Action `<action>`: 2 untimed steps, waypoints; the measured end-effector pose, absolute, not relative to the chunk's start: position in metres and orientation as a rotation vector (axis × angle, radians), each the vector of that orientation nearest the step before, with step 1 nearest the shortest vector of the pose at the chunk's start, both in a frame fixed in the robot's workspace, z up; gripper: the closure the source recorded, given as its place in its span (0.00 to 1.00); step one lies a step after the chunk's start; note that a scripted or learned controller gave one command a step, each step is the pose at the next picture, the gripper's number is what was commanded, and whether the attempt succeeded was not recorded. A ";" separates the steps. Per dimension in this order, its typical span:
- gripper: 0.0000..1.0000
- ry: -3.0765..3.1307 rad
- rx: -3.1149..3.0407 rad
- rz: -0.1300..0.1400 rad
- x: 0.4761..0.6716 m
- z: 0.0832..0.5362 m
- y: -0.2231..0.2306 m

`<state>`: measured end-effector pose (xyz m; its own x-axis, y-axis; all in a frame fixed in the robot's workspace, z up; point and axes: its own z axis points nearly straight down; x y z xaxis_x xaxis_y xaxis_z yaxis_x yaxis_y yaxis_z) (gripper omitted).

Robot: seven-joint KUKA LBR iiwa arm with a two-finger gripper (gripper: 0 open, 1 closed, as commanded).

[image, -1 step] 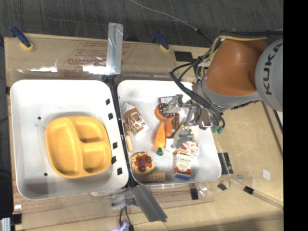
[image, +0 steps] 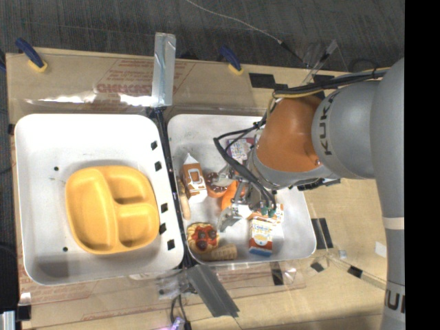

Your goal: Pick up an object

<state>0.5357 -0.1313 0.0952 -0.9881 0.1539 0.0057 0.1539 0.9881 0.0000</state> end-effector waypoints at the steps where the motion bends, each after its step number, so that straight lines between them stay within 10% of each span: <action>1: 0.00 -3.123 -0.489 0.036 0.531 0.098 -0.112; 2: 0.00 -3.081 -0.684 0.009 0.535 0.097 -0.107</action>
